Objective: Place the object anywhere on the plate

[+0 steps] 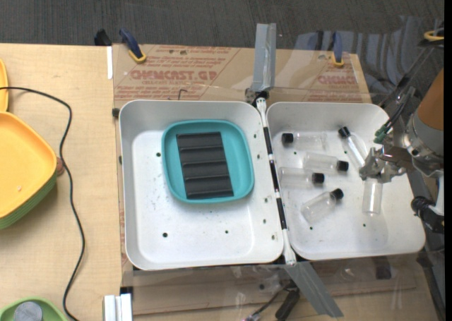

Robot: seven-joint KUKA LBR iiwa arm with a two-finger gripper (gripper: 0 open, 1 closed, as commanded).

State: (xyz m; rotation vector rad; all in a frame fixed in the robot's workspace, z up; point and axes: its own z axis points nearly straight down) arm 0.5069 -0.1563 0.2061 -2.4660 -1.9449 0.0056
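A teal plate (244, 164) with a black ribbed insert lies in the left white bin (141, 192). Several clear vials with black caps lie scattered in the right bin (339, 238), among them one vial (321, 204) near the middle and another vial (351, 144) further back. My gripper (374, 170) hangs over the right side of the right bin. A clear vial (372, 198) sits directly below it, standing roughly upright in this view. Whether that vial is gripped or just rests under the gripper cannot be made out.
A metal divider post (265, 58) stands behind the seam between the bins. A yellow dish (25, 164) and a black cable (70, 192) lie on the wooden bench at left. Cardboard (183, 73) sits behind the bins.
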